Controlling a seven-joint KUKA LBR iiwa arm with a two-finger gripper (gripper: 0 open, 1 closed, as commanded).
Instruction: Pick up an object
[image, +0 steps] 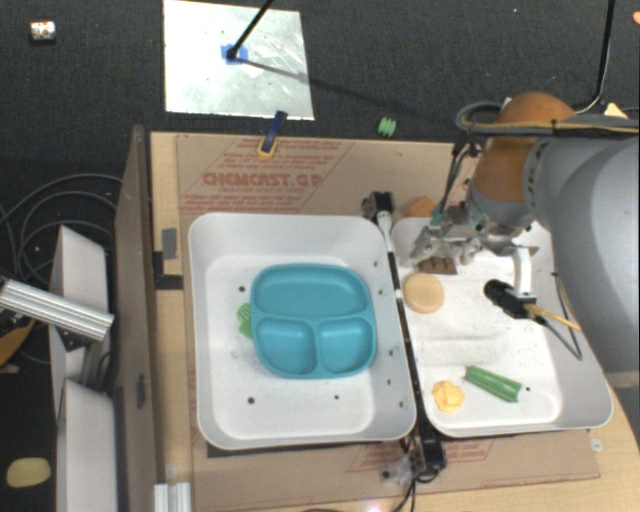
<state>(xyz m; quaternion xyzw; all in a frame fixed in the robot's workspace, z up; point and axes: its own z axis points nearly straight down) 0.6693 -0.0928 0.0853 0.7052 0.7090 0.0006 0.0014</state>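
Gripper (440, 250) low over the right white bin (580, 400), far-left corner, above a small brown object (436, 265); can't tell its state. Green stick-shaped object (492, 383) lies near-side, long axis left-right, slightly slanted.

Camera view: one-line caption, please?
Arm's hand low over right bin near a tan disc; blue tray in left bin.

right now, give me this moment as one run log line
arm: over right bin far end | gripper: low by brown piece | round tan piece: loose nearby | left bin: blue tray
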